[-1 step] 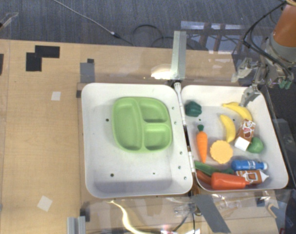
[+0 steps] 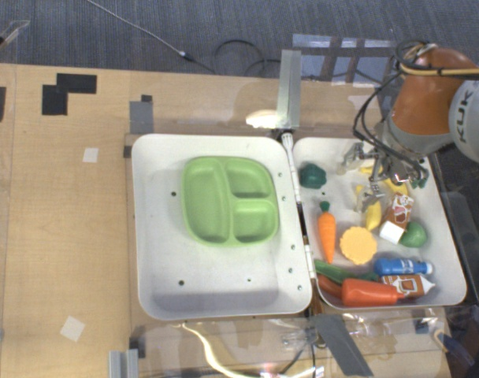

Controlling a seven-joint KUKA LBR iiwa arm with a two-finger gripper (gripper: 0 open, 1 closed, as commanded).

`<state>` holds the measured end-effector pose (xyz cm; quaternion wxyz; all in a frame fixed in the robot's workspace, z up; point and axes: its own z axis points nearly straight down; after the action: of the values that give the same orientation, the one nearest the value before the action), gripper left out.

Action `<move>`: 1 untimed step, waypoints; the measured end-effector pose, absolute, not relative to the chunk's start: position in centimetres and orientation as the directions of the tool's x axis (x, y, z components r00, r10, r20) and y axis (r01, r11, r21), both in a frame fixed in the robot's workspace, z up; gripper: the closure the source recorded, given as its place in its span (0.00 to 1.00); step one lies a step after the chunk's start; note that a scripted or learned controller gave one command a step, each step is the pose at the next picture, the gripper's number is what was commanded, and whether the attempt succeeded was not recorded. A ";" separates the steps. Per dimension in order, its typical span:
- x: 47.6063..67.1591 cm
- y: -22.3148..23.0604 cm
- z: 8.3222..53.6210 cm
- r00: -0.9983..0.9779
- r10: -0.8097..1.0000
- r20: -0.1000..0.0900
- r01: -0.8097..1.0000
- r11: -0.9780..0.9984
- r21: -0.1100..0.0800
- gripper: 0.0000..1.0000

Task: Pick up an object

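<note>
My gripper hangs low over the back of the right bin, under the orange band of the arm. Directly below it lies a yellow banana-like toy, with a brown-and-red packet just to its right. Whether the gripper touches either one cannot be made out. Also in this bin are a dark teal toy, an orange carrot, a yellow round piece, a white cube and a green ball-like toy.
Along the right bin's front edge lie a blue-and-orange bottle, a red-orange toy and a green stalk. The left bin holds a green divided plate. Black cables loop around the arm's wrist.
</note>
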<state>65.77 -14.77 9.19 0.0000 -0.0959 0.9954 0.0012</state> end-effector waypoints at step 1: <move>62.1 -16.3 8.9 -0.982 -0.187 -0.011 -0.187 0.982 -0.004 0.00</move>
<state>62.06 -16.33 8.86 0.0055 -0.0938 0.9956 -0.0012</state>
